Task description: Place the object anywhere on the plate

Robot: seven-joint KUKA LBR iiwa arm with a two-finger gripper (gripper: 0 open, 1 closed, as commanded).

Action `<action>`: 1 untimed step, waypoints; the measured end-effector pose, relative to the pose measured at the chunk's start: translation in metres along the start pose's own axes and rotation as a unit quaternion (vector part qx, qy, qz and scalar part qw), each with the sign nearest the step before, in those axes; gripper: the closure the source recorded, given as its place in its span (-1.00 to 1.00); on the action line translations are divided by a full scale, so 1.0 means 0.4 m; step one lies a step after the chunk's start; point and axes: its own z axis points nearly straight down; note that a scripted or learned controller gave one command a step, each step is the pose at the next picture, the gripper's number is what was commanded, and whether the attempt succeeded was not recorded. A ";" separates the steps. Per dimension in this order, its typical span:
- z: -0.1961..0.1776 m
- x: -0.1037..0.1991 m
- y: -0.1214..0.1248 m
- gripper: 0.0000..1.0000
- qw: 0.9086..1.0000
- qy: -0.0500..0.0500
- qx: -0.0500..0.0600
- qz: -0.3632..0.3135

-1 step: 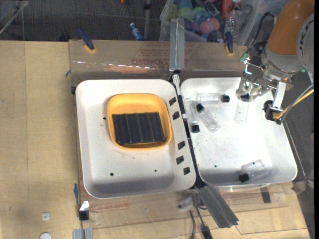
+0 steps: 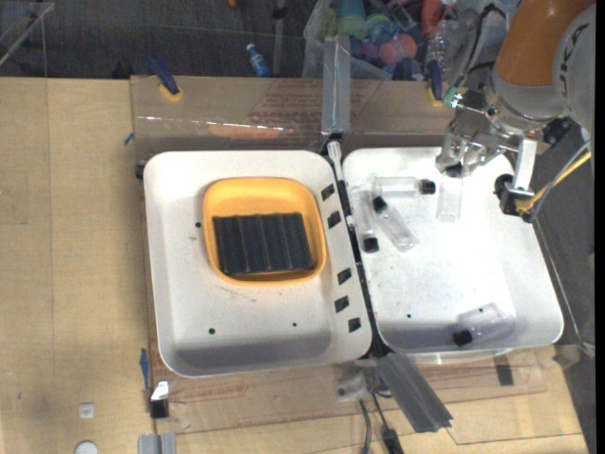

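A clear vial (image 2: pixel 448 200) stands about vertical in the view, in the right bin (image 2: pixel 529 282), directly under the gripper (image 2: pixel 460 159); whether the jaws are apart or together I cannot tell. Three more vials lie in this bin. The left bin (image 2: pixel 170 282) has one orange plate (image 2: pixel 217 201) bearing a dark ribbed block (image 2: pixel 263 244).

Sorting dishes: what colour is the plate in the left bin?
Orange-yellow plate, seen in the camera view.

An orange plate (image 2: pixel 260 197) holds a black ribbed object (image 2: pixel 263 242); both bins (image 2: pixel 180 329) are white.
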 end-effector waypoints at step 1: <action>-0.058 0.026 -0.009 1.00 1.000 0.000 -0.001 -0.028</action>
